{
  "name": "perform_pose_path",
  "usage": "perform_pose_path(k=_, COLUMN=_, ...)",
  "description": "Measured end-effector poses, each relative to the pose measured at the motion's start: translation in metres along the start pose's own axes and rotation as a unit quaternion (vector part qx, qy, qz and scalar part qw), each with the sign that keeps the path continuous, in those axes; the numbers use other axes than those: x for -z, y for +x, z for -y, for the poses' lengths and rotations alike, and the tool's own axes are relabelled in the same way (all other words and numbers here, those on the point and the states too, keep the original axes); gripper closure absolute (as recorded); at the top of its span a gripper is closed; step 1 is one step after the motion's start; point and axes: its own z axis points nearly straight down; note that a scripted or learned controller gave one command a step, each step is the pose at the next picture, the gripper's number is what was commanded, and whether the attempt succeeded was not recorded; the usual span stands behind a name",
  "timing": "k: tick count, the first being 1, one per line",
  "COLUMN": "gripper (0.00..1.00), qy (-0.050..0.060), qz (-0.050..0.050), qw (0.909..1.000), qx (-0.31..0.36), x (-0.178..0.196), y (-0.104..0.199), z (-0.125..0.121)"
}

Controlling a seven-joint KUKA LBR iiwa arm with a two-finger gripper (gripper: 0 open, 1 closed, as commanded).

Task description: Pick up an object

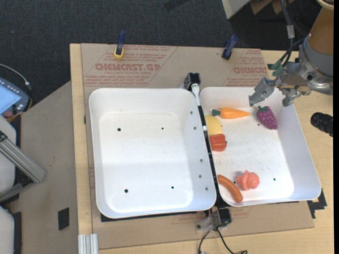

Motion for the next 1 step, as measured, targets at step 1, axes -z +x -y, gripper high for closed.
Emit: perform_pose_path(k=1, gripper=0.00, qy=0.018, qz=-0.003, qw=0.9998, qx=-0.002, x=-0.1709, y=-0.0454, z=0.0492)
